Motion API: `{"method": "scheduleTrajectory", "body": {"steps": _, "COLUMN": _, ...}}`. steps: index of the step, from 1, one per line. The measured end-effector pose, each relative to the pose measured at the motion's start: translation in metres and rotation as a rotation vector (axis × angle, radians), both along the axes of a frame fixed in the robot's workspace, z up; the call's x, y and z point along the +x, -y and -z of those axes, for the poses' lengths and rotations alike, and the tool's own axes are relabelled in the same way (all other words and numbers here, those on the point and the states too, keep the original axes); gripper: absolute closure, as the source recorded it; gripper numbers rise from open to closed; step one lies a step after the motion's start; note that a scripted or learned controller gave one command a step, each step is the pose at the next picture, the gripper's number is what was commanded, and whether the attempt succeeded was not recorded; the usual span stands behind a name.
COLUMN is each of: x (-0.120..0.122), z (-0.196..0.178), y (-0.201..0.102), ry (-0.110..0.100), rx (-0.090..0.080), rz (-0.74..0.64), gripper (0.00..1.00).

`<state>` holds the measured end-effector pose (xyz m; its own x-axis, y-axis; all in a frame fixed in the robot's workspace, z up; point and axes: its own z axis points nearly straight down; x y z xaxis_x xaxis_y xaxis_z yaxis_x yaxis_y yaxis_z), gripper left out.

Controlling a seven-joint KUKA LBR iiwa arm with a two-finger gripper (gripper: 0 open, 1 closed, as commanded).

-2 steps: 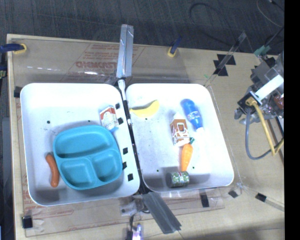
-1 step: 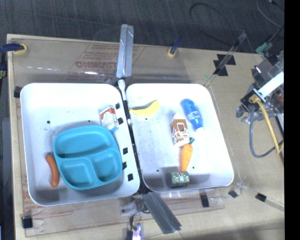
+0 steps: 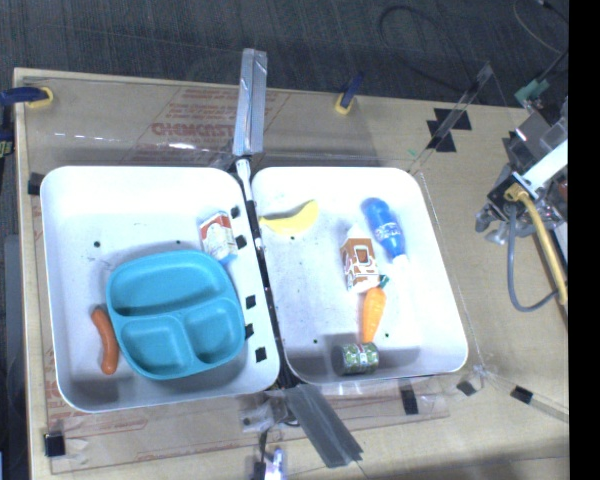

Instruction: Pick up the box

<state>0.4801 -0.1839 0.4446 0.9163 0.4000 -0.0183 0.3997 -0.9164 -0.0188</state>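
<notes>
At the right edge, the grey arm [image 3: 532, 168] is cut off, and its gripper [image 3: 496, 218] is seen as a blurred tangle with a yellow cable; how far it is open, and whether anything is held, cannot be told.

Two boxes are counted. A small red-and-white cardboard box [image 3: 216, 235] is set in the left white bin [image 3: 70, 193], touching the rim of one blue divided plastic tray [image 3: 175, 314]; its print is too small to be read. An orange-and-white cardboard box [image 3: 360, 263] lies in the right white bin [image 3: 430, 268], between one blue bottle [image 3: 383, 226] and one orange carrot [image 3: 372, 314].

One yellow banana [image 3: 292, 217], one small green can [image 3: 359, 358] and one reddish sausage [image 3: 106, 339] are also counted.
</notes>
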Motion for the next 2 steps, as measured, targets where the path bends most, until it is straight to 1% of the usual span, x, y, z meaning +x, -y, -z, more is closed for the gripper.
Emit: {"method": "scheduleTrajectory", "body": {"steps": 2, "x": 0.0019, "z": -0.0189, "y": -0.0027, "ry": -0.010, "rx": 0.004, "rz": -0.022, "gripper": 1.00}}
